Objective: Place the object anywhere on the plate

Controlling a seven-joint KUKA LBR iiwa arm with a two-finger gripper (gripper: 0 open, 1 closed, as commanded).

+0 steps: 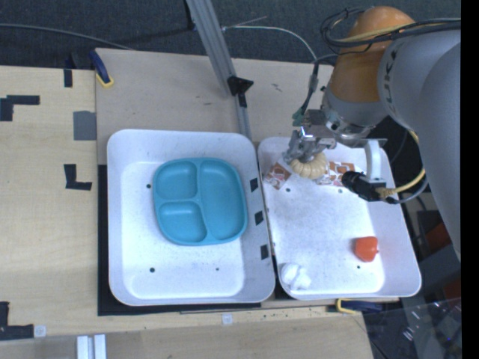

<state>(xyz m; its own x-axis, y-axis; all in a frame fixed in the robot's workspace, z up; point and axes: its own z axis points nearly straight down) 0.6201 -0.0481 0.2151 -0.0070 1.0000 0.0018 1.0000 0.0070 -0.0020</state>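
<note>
A light-blue divided plate (200,200) lies in the left bin (126,230), toward its far side. In the far part of the right bin (325,219) sits a tan, ridged, bun-like object (314,168). My gripper (301,149) is low over that object's far left edge, touching or nearly touching it. The wrist hides the contact point. A small orange object (366,248) rests near the right bin's right wall, and a white crumpled object (296,277) sits in its near left corner.
A red-and-white printed packet (278,175) lies flat under and beside the tan object. A slanted metal post (213,32) rises behind the bins. Black cable and a connector (364,186) hang from the wrist over the right bin.
</note>
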